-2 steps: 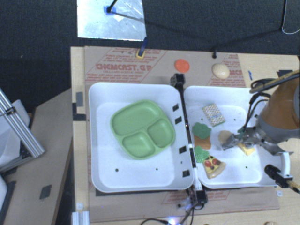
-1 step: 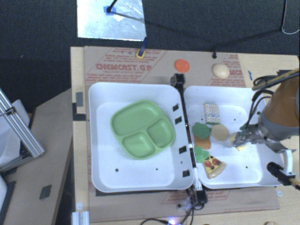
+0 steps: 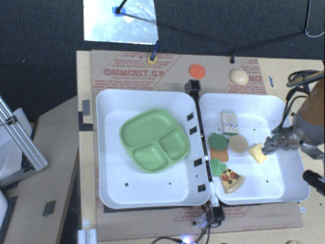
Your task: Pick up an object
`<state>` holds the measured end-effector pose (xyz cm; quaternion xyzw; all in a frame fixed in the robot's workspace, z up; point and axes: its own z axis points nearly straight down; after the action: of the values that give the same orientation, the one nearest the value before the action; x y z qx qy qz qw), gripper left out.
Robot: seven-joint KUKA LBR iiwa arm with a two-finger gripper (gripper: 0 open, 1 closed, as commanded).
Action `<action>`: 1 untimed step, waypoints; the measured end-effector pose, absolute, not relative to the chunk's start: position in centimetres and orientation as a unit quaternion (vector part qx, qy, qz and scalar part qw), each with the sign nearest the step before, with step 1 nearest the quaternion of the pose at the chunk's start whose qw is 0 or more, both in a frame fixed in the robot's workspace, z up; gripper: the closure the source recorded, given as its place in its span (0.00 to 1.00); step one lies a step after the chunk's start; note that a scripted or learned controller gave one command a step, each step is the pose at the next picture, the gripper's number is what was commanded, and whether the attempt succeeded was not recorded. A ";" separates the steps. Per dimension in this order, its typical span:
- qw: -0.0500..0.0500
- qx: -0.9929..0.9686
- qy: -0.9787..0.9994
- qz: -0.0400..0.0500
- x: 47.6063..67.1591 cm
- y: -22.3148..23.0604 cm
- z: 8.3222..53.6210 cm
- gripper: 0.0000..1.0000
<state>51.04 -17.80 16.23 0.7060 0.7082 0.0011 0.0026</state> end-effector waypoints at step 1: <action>0.004 0.705 0.709 0.002 51.3 -17.7 22.7 1.00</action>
<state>51.35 -17.71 22.68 0.7054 0.7088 0.0020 0.0041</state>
